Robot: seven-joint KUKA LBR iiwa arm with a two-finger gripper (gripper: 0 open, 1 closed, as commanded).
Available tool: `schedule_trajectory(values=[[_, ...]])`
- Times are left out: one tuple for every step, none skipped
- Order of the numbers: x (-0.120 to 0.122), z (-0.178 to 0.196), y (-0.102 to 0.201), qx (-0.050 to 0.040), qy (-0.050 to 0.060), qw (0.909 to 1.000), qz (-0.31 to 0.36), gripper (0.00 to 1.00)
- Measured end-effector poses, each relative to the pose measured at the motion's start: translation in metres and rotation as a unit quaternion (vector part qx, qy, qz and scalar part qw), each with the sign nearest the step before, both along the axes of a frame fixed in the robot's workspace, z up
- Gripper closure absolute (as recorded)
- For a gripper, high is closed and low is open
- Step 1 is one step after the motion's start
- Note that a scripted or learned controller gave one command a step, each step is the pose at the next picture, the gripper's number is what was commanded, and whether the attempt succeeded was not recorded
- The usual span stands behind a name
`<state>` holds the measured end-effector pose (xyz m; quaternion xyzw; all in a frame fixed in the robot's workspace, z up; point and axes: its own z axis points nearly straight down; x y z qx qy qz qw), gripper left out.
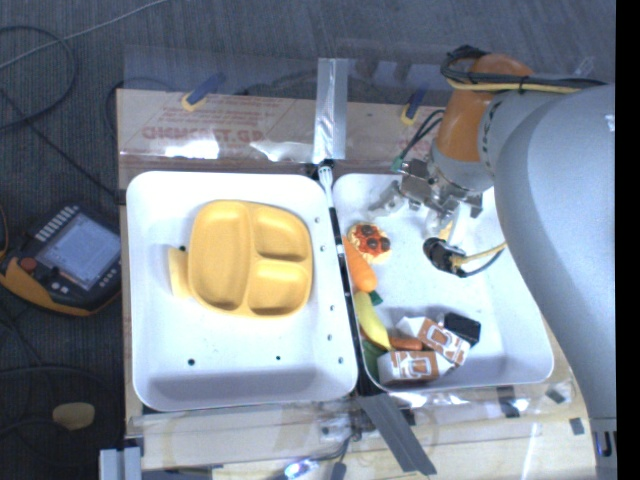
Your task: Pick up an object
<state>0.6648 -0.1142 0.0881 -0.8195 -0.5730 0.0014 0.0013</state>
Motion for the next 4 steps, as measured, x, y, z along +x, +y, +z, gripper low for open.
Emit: schedule_trajectory(values=[[0.003,0.096,0.037,-0.0017,-0.001,0.9997,-0.026,0.00],[-0.096,0.095,0.046,0.0000,0.000,0.9996,0.028,0.00],[-0.011,0.066,0.016,-0.0024,0.000,0.9958,0.091,0.00],[-0.016,0.001,0.013,-0.0004,-0.007,0.9847,0.174,0.00]])
